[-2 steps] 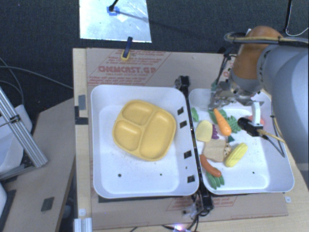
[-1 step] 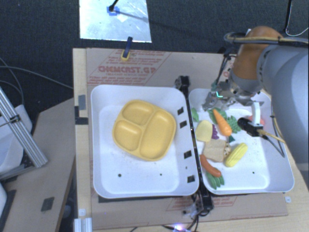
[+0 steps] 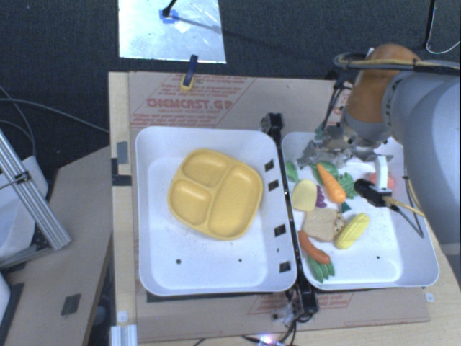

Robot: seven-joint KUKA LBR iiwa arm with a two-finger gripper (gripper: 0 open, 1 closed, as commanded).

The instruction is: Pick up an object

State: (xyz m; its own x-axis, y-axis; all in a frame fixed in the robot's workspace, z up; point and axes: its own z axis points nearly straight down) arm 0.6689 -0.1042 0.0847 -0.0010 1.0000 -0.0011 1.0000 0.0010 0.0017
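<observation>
Camera view puts the gripper (image 3: 325,153) over the upper left part of the right bin (image 3: 407,262). I cannot tell from here whether it is released or clenched. Just below it in the frame an orange carrot (image 3: 332,184) lies at a slant, its upper end close to the gripper; I can't say whether they touch. A green leafy piece (image 3: 348,187) sits against the carrot's right side, and a pale yellow fruit (image 3: 305,194) lies to its left. Lower down I see a bread slice (image 3: 323,225) with a corn cob (image 3: 351,231) beside it, then a sausage (image 3: 315,247) and a green pod (image 3: 322,269) near the bin's lower left. The left bin (image 3: 160,265) holds a yellow divided plate (image 3: 215,193) at its middle.
</observation>
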